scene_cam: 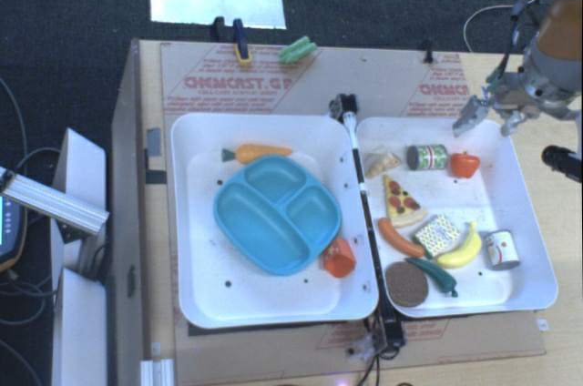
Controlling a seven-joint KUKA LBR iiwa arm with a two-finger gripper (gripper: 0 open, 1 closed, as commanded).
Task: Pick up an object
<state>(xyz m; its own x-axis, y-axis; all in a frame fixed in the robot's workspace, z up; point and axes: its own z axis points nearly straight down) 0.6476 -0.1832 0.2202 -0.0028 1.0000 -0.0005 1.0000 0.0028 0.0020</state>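
Arm enters at 2 o'clock; its gripper (487, 116) hangs above the right bin's (533, 234) upper rim, jaws spread wide, nothing between them. Nearest below it, toward 7 o'clock: glossy red tomato (465, 164), then cylindrical green-labelled can (426, 157). Left bin (196, 220) carries a smooth blue three-compartment plate (277, 213).

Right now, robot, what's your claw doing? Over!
Gripper open, holding nothing, above right bin's far edge. Tomato closest below. Nothing blocking it.
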